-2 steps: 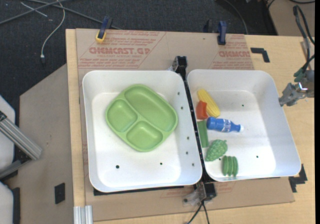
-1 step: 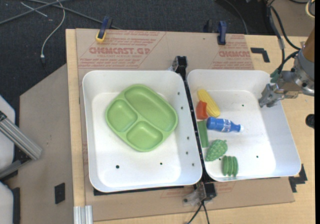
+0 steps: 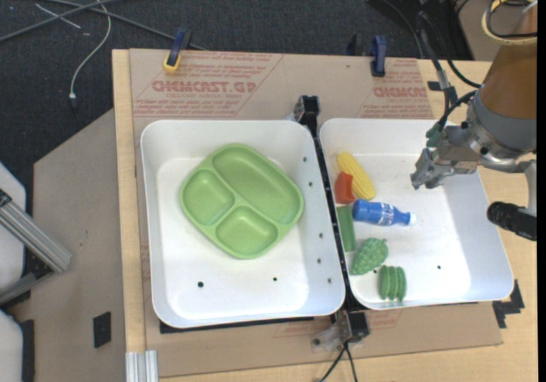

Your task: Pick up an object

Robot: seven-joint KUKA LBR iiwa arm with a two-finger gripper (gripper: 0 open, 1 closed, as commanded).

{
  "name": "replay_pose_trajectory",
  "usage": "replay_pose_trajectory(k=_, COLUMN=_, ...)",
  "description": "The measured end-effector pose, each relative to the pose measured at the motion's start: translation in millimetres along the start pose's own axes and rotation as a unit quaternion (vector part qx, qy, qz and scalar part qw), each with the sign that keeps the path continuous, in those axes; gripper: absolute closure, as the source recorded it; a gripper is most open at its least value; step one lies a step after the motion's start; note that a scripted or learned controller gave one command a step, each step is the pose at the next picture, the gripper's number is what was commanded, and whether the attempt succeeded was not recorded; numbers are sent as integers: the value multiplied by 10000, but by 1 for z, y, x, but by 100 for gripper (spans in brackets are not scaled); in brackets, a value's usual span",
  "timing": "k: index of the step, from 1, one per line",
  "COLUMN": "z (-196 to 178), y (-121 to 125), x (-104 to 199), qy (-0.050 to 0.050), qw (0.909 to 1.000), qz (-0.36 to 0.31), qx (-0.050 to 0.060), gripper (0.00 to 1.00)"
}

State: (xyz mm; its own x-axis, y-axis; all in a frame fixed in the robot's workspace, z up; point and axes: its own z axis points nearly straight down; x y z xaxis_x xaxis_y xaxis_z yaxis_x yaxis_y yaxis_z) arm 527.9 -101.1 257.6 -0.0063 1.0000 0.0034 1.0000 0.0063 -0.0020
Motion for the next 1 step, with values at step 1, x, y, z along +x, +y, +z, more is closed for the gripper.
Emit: replay_pose_trajectory(k=1, z=-2, y=-9, x=51, qy=0, qw=10000, qz=2, qx=3, gripper=100)
